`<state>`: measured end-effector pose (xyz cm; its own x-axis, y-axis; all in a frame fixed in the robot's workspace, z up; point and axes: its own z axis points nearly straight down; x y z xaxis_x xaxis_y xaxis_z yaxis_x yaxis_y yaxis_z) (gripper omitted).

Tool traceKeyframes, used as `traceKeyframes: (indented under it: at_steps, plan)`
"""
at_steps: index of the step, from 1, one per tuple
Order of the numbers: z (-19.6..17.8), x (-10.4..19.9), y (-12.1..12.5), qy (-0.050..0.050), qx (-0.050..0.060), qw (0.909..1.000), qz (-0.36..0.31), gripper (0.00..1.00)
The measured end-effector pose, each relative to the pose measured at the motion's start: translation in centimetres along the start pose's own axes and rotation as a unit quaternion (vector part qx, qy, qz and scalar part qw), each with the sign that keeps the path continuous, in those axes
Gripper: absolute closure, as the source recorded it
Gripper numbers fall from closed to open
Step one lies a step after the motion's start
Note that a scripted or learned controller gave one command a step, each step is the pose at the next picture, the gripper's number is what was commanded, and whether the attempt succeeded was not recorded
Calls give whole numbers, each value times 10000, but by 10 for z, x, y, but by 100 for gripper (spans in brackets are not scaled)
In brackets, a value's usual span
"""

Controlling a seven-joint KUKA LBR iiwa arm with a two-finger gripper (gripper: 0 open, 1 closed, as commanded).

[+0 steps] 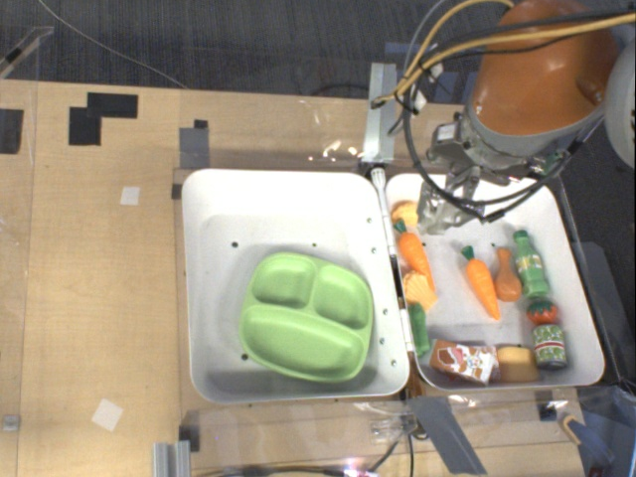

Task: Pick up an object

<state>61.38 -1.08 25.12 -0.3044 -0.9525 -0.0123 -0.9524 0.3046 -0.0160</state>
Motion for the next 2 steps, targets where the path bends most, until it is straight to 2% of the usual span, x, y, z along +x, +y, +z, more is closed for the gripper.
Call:
traceKeyframes:
  at_steps: [1, 2]
  plan:
    - [12, 66, -45, 43, -43, 9982, -589, 100]
    - [114, 127, -80, 32, -90, 9886, -1504, 100]
